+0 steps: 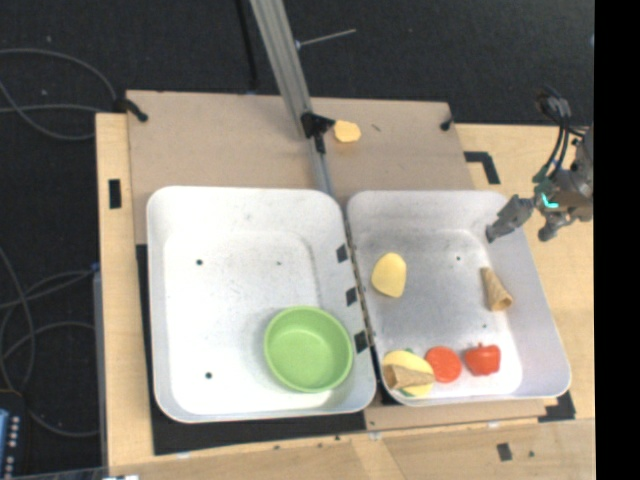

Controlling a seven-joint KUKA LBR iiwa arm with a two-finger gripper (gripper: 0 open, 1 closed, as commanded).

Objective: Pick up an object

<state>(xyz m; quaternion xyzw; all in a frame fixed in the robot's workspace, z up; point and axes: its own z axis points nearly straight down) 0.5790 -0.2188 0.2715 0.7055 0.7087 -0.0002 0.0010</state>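
Observation:
My gripper (528,225) hangs at the right bin's far right corner, its two dark fingers spread open with nothing between them. In the right bin (440,218) lie a yellow lemon-like piece (389,274) near the left wall, a tan cone-shaped piece (496,289) just below the gripper, and along the front wall a yellow and tan piece (408,372), a red-orange tomato (443,364) and a red pepper (482,359). A green bowl (308,348) sits in the left bin (200,238) at its front right.
A small yellow object (347,131) lies on the brown board behind the bins, beside a slanted metal pole (285,63). Dark cables trail over the floor at the left.

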